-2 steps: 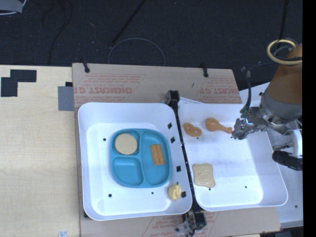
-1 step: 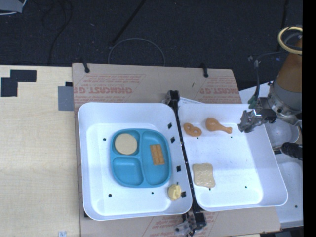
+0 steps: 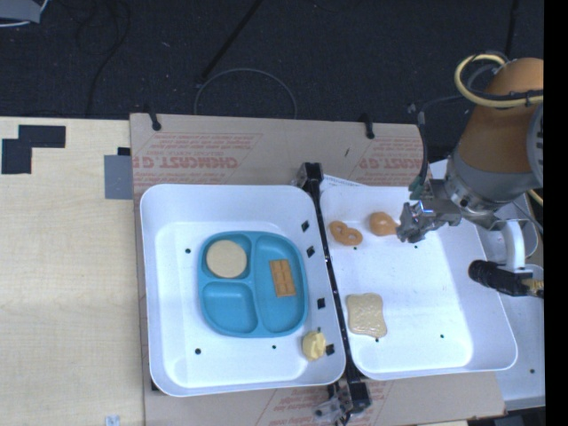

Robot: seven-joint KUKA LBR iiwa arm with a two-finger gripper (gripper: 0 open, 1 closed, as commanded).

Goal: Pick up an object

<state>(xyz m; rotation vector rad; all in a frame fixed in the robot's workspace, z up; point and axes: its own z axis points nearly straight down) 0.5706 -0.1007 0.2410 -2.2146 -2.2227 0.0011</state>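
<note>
Pincer [image 3: 414, 229] too small and dark to tell finger position; contact with the orange piece [image 3: 382, 224] at its 9 o'clock not determinable. Arm [image 3: 497, 131] cut off at 3 o'clock. Yellow piece [image 3: 313, 344] at the left bin's [image 3: 169, 362] 5 o'clock corner too small to identify. Worktop [image 3: 62, 291] cut off at 9 and 6 o'clock.

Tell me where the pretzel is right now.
The pretzel lies in the right bin, near its upper left corner, just right of the divider between the bins. A small orange piece sits to its right, next to the gripper.
</note>
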